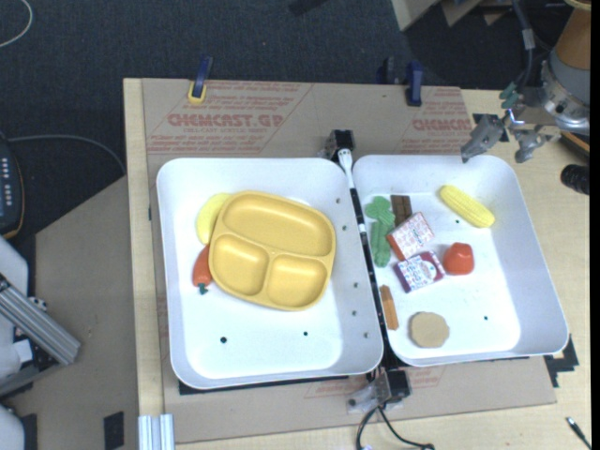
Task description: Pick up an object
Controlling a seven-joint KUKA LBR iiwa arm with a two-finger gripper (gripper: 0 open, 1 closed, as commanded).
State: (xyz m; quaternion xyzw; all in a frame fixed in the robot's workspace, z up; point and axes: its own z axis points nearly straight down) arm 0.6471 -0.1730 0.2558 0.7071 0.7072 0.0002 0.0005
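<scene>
Yellow divided tray [272, 251] sits in left bin [183, 251], w/ a yellow piece [208, 216] and a red-orange pepper toy [202, 270] poking out at its left edge. Right bin [534, 270] holds the pick candidates: green item [380, 228], brown bar [401, 205], two red/white packets [412, 251], red toy [458, 259], orange stick [388, 307], tan round cookie [429, 329], yellow corn [467, 206]. End effector [497, 137] hovers over right bin's far corner, fingers look spread, nothing between them. Step: approach, no grasp yet. Next prob needs a descent onto one item; corn is nearest and lies apart from the rest. Packets are clustered, riskier.
</scene>
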